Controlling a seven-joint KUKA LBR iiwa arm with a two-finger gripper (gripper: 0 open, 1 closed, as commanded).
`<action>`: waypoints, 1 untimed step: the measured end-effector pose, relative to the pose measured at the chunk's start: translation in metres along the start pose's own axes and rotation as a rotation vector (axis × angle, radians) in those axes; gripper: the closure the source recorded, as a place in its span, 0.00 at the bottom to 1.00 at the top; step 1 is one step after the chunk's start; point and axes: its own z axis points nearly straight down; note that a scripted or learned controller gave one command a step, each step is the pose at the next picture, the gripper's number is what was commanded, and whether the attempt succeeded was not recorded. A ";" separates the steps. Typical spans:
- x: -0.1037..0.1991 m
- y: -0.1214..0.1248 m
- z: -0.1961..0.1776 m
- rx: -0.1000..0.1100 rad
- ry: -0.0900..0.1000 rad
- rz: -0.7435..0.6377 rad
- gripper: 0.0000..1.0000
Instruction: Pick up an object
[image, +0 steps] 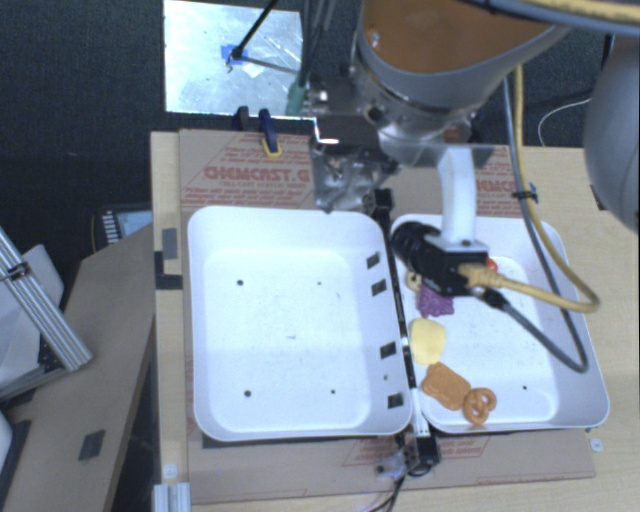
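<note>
The right-hand bin (560, 400) contains a purple piece (434, 301), a pale yellow wedge (428, 341), a tan block (445, 384) and a brown pretzel (479, 403). State of the jaws: cannot be determined.

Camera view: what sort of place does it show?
Probably a robotics lab bench. A robot arm hangs over a left bin and a right bin, both shallow and white, and the right bin holds small toy-like pieces such as a pretzel shape.

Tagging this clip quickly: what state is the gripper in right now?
Gripper: cannot be told; it hangs at the far rim of the view's left bin.
</note>
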 end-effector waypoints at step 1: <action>0.000 0.000 0.001 0.002 -0.001 -0.001 0.00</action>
